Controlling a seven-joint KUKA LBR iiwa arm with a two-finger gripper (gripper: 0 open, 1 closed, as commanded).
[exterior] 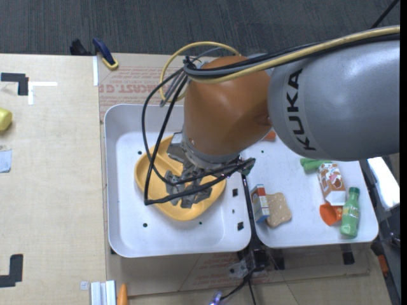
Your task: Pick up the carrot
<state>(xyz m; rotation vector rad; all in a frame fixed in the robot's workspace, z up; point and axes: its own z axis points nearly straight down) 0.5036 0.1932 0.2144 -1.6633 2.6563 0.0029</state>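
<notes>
The carrot [327,215] appears as an orange tip in the right bin [299,234], tucked between a printed packet and a green bottle. The packet covers most of it. A green stub [311,165] pokes out beyond the packet's upper left; I cannot tell whether it belongs to the carrot. My gripper [184,188] is far from it in the left bin [121,189], low over a yellow bowl [149,173], with black cables looping around it. The arm's orange band and grey body hide the back of both bins.
In the right bin lie a printed packet [331,180], a green bottle [350,212], a slice of bread [278,209] and a small carton [258,203]. A yellow object [4,119] sits at the bench's far left edge.
</notes>
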